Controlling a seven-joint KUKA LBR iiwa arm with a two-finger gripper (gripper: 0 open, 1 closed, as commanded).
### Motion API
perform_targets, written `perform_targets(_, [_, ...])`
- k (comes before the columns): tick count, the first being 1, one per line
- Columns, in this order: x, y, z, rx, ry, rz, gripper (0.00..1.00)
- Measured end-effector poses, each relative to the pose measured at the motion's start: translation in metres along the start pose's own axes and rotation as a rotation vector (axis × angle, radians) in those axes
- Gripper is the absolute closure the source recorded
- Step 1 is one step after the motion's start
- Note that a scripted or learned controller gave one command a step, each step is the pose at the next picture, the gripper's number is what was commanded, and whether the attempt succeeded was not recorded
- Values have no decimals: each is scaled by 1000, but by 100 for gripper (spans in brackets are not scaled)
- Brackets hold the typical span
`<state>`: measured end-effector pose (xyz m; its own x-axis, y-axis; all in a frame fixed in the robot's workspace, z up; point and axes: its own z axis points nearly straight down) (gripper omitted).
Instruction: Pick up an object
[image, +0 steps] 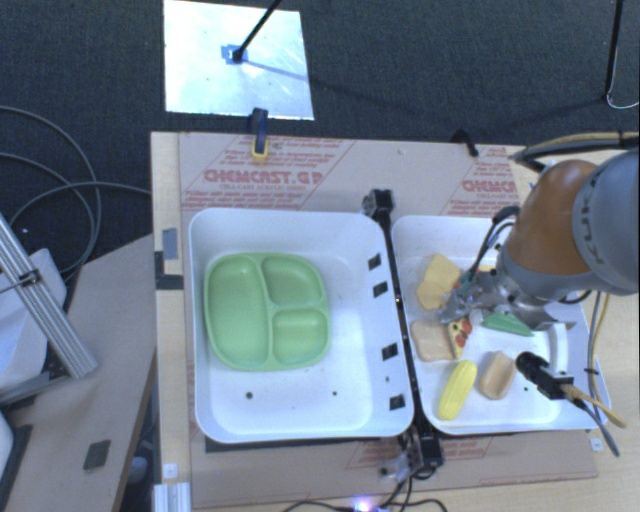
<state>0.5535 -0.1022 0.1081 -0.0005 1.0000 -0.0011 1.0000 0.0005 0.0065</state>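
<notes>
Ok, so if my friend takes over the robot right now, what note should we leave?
Pincer: low in the right white bin, over the toy food; whether it is open or shut is hidden, and nothing can be seen held.
Things in the right bin: pale yellow wedge-shaped toy, tan bread slice toy, small pizza slice toy, green pod-shaped toy, yellow corn cob toy, beige bread roll toy.
Left white bin: green three-part plastic tray.
Done: arm has reached the pile.
Left: grip one toy and lift it.
</notes>
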Motion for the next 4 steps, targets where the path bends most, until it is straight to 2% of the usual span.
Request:
perform_targets(1, [76, -25, -99, -1, 4, -11, 100])
perform_targets(2, [101, -38, -76, 7, 3, -6, 100])
perform_targets(3, [79, -37, -144, -3, 0, 1, 100])
perform_targets(4, [129, -46, -85, 7, 0, -5, 100])
